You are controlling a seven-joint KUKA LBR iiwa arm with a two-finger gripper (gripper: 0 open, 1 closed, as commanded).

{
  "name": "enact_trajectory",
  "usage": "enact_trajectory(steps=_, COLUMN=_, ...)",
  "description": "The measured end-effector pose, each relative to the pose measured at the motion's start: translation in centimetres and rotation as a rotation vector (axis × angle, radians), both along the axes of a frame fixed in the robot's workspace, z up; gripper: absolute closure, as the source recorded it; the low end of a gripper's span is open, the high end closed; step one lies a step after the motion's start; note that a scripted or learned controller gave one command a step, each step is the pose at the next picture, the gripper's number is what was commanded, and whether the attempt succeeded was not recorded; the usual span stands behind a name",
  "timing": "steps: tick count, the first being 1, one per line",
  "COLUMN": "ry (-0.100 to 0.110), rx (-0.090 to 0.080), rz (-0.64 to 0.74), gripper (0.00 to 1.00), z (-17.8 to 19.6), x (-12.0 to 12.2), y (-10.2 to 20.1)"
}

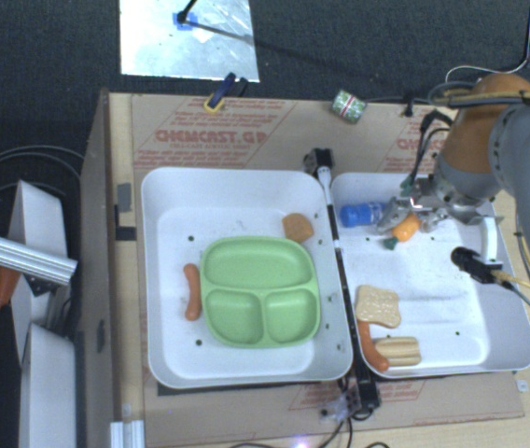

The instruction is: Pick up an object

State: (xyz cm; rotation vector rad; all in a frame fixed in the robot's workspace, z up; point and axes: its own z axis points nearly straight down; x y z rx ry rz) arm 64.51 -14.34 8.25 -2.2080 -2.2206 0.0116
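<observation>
My gripper is low in the right bin, near its back left part. An orange carrot-like piece with a green tip lies directly under it and touches it. A blue bottle lies on its side just left of the gripper. Whether the orange piece is gripped is hidden by the wrist.
At the right bin's front left lie a toast slice, a bread roll and a sausage. The left bin holds a green divided plate, a sausage and a brown bun. A small green can lies behind the bins.
</observation>
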Motion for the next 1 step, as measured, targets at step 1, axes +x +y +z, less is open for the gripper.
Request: enact_trajectory(steps=1, ry=0.000, rx=0.000, rz=-0.001, gripper=1.00, z=1.03, x=0.00, y=-0.04)
